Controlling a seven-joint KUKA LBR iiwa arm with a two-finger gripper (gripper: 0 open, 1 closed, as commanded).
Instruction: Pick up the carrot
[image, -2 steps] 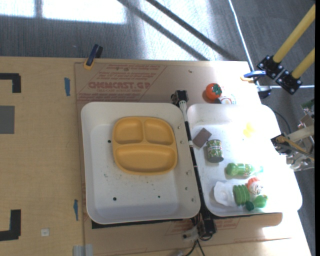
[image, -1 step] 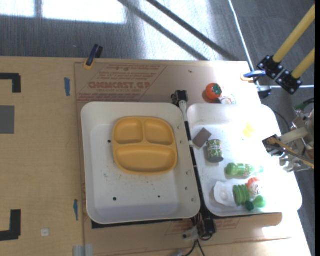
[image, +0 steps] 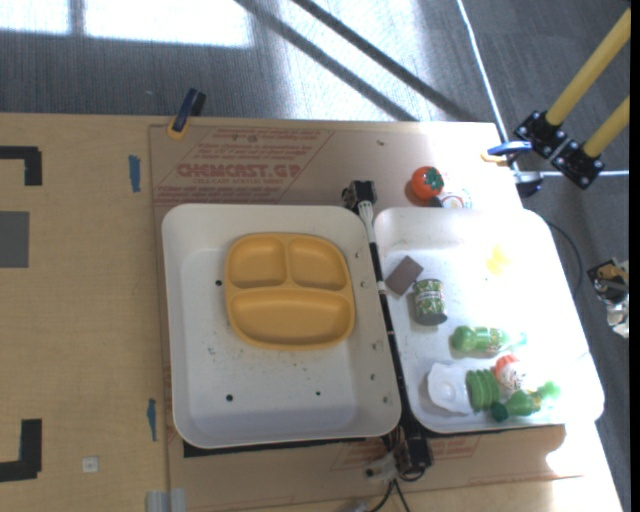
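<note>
The carrot (image: 511, 374) looks like a small orange and pale piece lying in the near right corner of the right bin (image: 560, 300). Strong light washes it out. Green leafy pieces (image: 528, 402) lie against it on its near side, and a ribbed green toy (image: 484, 388) touches its left side. Several other toys crowd close around it.
The right bin also holds a white lump (image: 448, 390), a green toy (image: 478, 340), a green can (image: 429, 300), a grey-brown block (image: 404, 275) and a yellow scrap (image: 497, 261). A yellow divided plate (image: 290, 288) sits in the left bin (image: 190, 330). A red tomato (image: 426, 183) lies behind the bins.
</note>
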